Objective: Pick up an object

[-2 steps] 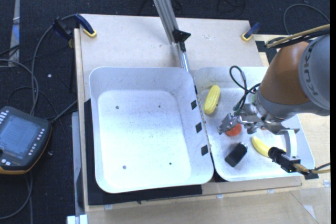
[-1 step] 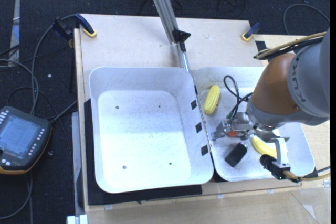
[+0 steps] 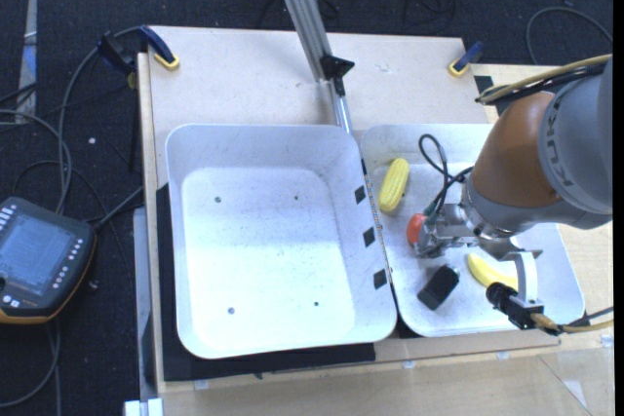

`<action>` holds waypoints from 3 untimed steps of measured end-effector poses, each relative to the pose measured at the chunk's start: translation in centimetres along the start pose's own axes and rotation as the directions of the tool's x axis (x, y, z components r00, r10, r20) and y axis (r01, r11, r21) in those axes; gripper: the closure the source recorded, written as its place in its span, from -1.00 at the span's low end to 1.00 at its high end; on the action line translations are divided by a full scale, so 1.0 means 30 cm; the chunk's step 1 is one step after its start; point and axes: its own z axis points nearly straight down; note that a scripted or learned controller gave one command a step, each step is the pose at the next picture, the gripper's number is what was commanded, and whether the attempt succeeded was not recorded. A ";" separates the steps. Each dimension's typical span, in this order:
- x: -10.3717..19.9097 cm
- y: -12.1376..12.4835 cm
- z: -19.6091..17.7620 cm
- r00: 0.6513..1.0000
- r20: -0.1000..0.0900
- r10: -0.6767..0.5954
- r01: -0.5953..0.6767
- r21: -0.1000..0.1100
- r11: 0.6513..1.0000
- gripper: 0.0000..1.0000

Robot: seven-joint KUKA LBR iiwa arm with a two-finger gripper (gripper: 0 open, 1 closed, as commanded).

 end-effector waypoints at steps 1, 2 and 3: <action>0.006 0.021 -0.202 1.000 0.001 -0.001 0.001 -0.004 1.000 1.00; 0.007 0.024 -0.361 1.000 0.000 -0.001 0.001 -0.004 1.000 1.00; 0.152 0.105 -0.399 1.000 0.000 -0.005 0.005 -0.001 1.000 1.00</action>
